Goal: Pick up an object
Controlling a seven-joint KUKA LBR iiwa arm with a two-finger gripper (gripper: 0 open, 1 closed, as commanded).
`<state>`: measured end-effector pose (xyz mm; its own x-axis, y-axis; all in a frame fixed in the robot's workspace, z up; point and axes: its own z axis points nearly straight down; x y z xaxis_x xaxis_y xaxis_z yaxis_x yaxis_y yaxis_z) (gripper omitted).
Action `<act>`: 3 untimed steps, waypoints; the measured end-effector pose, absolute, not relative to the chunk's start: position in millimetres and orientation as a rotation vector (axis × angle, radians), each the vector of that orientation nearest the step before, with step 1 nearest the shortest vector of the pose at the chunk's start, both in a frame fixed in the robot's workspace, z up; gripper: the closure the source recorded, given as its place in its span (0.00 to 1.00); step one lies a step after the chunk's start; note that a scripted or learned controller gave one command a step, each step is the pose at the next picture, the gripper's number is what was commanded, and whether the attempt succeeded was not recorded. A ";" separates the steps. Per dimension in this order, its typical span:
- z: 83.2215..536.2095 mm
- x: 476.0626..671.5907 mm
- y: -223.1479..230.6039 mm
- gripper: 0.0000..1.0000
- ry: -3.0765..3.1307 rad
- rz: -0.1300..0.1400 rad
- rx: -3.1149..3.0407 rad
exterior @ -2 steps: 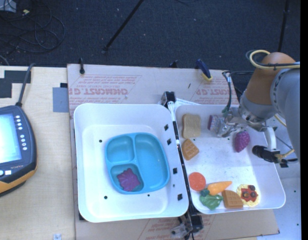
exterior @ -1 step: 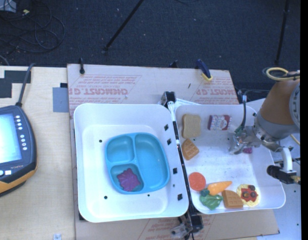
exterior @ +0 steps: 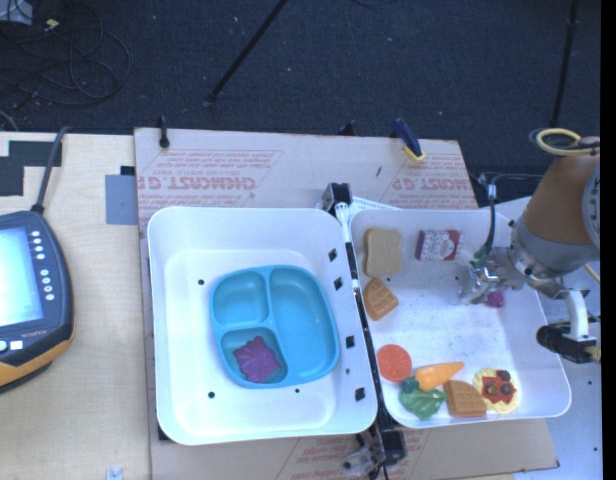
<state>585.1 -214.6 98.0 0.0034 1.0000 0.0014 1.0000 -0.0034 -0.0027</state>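
Even bright overhead light, white bins (exterior: 178, 268) near blown out, faint shadows, floor beyond dim, overall slightly soft focus.

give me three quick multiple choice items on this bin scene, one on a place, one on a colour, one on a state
1. Where does the purple toy lie?
A. in the blue tray's small front compartment
B. beside the carrot
C. on the bread slice

2. What colour is the divided tray?
A. red
B. blue
C. white

3. How does the gripper stand?
A. above the left bin
B. outside both bins
C. low inside the right bin

Key: 1 A, the purple piece sits in the tray's small near-left section. 2 B, the tray is light blue against the white left bin. 3 C, it is down near the right bin's floor, at its right side.
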 end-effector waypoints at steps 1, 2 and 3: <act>101.4 628.3 -190.3 1.00 -2.226 -0.002 -2.219; 88.6 591.8 -213.9 1.00 -2.216 0.005 -2.219; 99.4 593.5 -213.7 1.00 -2.218 0.003 -2.219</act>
